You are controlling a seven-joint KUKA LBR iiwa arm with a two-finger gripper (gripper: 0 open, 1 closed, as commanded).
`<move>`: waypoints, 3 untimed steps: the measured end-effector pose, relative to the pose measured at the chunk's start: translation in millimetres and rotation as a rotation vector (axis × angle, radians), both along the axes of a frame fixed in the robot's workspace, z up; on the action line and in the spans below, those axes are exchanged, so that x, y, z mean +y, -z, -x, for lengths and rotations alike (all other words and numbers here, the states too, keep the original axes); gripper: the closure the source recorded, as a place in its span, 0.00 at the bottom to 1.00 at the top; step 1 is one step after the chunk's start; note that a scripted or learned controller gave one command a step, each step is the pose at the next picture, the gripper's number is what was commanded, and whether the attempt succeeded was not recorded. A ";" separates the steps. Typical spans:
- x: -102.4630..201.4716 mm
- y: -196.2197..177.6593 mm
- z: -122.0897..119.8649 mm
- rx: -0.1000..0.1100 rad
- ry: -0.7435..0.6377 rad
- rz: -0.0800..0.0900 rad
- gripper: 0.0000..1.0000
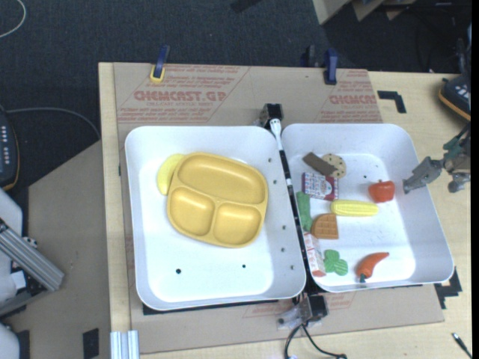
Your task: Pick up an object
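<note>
At the right edge of the frame, about halfway down, the claw [438,172] reaches in from the right. One grey finger [420,176] slants down and to the left (the rest of the arm is cut off by the frame).

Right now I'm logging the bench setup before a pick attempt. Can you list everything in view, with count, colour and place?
bins: two, white, side by side on the bench
divided plate: one, yellow, left bin
banana: one, yellow, left bin, tucked under the plate's left edge
cookie: one, tan and brown, right bin, top
packet: one, red and white, below the cookie
corn: one, yellow, right bin, centre
tomato: one, red, right of the corn
waffle piece: one, orange-brown, below the corn
chili pepper: one, red-orange, bottom of the right bin
broccoli: one, green, bottom left of the right bin
clamps: two, blue, bench's far edge
gripper: one, grey, over the right bin's right rim
</note>
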State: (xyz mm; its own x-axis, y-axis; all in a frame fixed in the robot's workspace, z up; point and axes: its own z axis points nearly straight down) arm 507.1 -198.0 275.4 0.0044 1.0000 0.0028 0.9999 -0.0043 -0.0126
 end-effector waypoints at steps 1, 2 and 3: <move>0.9 -6.9 -2.3 -0.013 -0.004 0.004 0.00; 1.2 37.9 -9.9 -0.010 -0.004 0.001 0.00; -2.5 99.0 -3.9 -0.006 -0.003 0.000 0.00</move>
